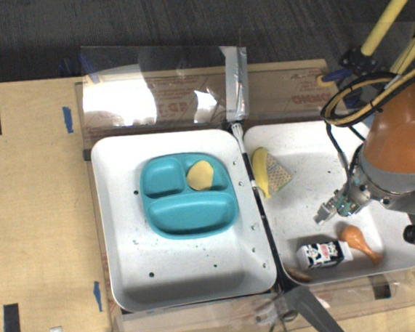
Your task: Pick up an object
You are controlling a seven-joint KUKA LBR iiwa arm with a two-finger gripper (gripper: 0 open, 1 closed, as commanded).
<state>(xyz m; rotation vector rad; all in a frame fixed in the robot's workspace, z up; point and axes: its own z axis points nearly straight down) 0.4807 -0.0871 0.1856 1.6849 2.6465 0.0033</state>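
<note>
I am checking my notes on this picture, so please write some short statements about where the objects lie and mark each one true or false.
1. The teal tray lies in the left bin. True.
2. The yellow round piece sits in the tray's upper right compartment. True.
3. The orange carrot-like toy lies in the left bin. False: it is in the right bin.
4. The black and white carton stands on the tray. False: it lies near the right bin's front edge, beside the orange toy.
5. The gripper hovers over the right bin. True.
</note>
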